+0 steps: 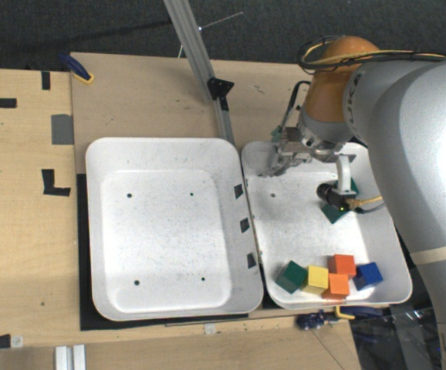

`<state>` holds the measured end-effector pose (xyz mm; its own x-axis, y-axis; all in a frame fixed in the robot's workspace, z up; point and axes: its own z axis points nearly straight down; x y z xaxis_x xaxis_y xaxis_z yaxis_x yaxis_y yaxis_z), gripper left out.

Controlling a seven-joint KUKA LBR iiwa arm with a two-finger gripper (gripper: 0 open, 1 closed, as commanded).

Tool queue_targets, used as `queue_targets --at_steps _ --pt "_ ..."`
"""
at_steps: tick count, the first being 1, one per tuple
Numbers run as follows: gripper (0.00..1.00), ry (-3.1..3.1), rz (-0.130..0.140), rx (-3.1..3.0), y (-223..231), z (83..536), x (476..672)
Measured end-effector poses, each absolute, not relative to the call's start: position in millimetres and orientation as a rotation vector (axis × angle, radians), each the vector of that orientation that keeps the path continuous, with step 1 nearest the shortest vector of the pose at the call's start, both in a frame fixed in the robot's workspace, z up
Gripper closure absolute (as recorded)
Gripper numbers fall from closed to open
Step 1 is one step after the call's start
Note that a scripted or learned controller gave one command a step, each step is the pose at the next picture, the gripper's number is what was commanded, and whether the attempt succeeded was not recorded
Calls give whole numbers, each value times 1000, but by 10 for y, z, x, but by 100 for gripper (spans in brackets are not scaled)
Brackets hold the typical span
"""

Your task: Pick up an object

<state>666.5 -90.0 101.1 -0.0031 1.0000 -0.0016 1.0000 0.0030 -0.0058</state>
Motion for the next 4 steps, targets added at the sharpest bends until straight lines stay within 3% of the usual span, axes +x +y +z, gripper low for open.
queue_targets --at_steps 3,4 --pt "100 -2226 -5 -2223 -893 2472 6624" --pt "100 -2228 -1 -2213 -336 2465 6713"
